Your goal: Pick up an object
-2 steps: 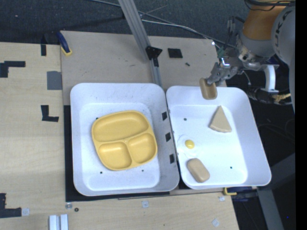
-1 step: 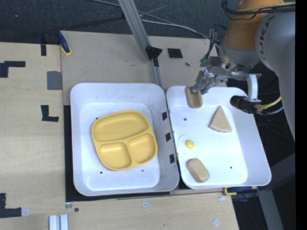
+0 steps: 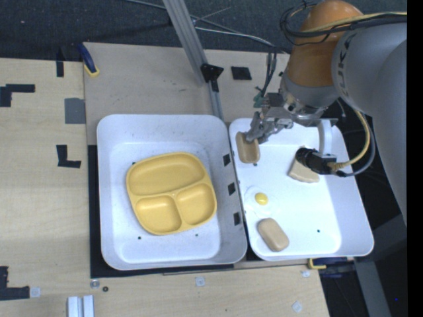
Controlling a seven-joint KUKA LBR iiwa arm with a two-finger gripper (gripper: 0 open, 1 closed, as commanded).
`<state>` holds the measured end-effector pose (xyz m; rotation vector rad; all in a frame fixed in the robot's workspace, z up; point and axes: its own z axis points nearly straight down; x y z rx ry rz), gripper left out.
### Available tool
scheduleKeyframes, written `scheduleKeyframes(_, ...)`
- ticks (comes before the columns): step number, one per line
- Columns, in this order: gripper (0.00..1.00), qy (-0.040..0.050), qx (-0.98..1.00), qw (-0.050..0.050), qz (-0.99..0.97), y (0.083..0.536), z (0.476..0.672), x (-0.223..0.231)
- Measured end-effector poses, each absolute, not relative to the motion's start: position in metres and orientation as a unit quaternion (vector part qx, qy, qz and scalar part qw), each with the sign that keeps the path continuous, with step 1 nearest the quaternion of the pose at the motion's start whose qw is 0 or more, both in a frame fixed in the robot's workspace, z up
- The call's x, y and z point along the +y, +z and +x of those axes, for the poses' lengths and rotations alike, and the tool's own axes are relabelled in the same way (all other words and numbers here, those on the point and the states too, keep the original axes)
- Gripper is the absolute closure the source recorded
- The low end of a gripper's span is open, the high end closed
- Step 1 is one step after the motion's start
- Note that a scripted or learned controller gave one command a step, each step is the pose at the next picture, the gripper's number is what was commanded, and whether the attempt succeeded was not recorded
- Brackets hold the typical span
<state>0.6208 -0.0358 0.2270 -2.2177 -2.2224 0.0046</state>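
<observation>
Bins sit side by side on the bench (image 3: 39,197), and we see the arm (image 3: 370,51) reaching in from the right over the right bin (image 3: 330,223). Its gripper (image 3: 254,134) is low at that bin's far left corner, directly over a tan block (image 3: 248,152) that leans by the left wall; we cannot tell whether it is gripping anything. In the same bin we find a pale wedge (image 3: 303,172) toward the right, a small yellow piece (image 3: 261,199) near the middle, and a tan loaf-shaped piece (image 3: 272,234) at the near side. The left bin (image 3: 119,243) holds a yellow divided plate (image 3: 172,191).
</observation>
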Motion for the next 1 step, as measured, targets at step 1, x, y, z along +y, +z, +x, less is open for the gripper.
scheduleKeyframes(1, 1.00, 0.0009, -0.709, 0.002, -0.706, 0.2360, 0.5982, 0.0119)
